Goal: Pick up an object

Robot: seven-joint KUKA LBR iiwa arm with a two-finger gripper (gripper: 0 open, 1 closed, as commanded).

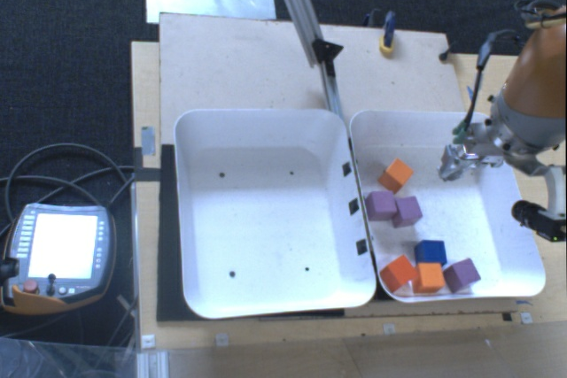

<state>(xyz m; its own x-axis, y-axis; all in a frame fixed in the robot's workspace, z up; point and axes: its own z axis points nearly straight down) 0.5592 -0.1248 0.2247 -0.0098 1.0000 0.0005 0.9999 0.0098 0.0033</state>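
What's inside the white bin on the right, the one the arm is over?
The right bin holds seven blocks: an orange one alone, two purple touching, and a blue, orange and purple cluster near its front. The gripper covers some floor.

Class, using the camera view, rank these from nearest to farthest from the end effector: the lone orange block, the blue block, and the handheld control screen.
Measured from the end effector in the right bin:
1. Lone orange block, just to its left in the same bin.
2. Blue block, lower down near that bin's front edge.
3. Handheld control screen, far left, off the bench beyond the left bin.
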